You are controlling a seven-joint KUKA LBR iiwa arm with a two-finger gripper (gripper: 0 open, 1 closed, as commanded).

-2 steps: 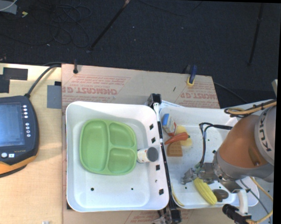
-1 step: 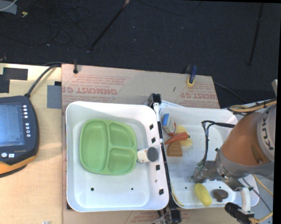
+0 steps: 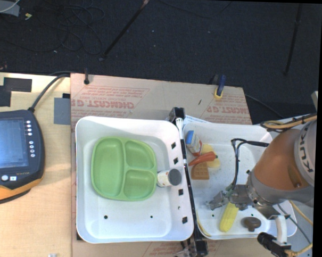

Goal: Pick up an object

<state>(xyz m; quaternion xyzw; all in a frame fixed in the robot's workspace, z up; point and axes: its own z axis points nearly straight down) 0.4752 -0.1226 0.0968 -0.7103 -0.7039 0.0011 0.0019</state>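
Camera view showed the pincer [image 3: 217, 201] low in the right bin [image 3: 245, 150] beside the yellow corn [image 3: 227, 217], nothing was lifted yet, and I could not tell its grip.

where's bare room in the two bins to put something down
Left bin: bare floor along the front, below the green divided plate, plus a strip behind it. Right bin: crowded, food pieces at the back-left, gripper and yellow corn at the front.
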